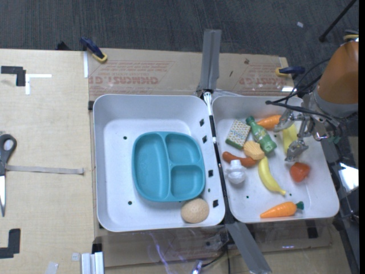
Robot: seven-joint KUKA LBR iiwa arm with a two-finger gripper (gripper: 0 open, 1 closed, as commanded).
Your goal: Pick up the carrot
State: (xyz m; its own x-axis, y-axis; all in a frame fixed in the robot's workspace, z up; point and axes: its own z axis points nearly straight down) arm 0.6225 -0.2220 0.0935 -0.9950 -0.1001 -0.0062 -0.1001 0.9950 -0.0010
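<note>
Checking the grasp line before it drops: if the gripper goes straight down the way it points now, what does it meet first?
Probably the red tomato, or the bin floor beside it. The gripper hangs just above it; depth is unclear from this view. The carrot lies nearer the front edge, off that line.

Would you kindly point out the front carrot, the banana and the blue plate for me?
Front carrot [279, 210], camera view, middle of its orange body.
Banana [268, 177], camera view, middle of its yellow curve.
Blue plate [149, 167], camera view, floor of its large left compartment.
</note>
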